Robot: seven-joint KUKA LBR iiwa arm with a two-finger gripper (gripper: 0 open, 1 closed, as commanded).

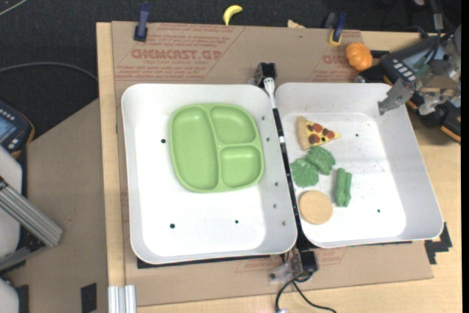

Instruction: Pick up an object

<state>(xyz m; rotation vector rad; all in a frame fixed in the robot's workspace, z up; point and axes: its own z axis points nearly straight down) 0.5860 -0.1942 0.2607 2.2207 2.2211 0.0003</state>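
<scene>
In the right bin, a pizza slice lies near the back left. In front of it sit two green leafy pieces, a green pickle-like piece and a round tan cookie. My gripper hangs over the bin's back right corner, well to the right of and apart from these objects. Nothing shows in its grasp. The grey arm reaches in from the right edge.
The left bin holds a green divided plate. A small orange object and a yellow banana-like piece lie on the board behind the bins. Blue clamps grip the board's back edge.
</scene>
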